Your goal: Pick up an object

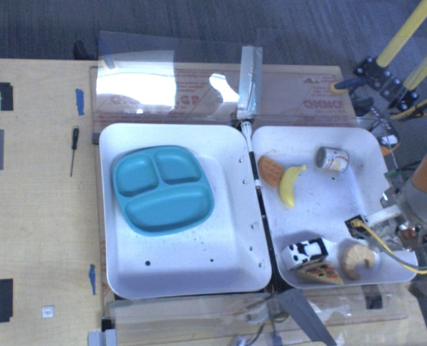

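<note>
The right bin (311, 207) holds several small things. A yellow banana (291, 184) lies beside an orange waffle-like piece (271, 169) near the bin's left wall. A small silver can (332, 159) lies on its side at the back. At the front are a black-and-white cow toy (306, 251), a pizza slice (322, 272) and a round beige piece (358, 259). My gripper (395, 234) hangs low at the bin's right edge, just right of and above the beige piece. Nothing is seen held in it.
The left bin (228, 251) carries a blue divided plate (163, 188). A clear plastic wall (170, 85) and a metal post (249, 81) stand behind the bins. A wooden bench (33, 215) extends to the left.
</note>
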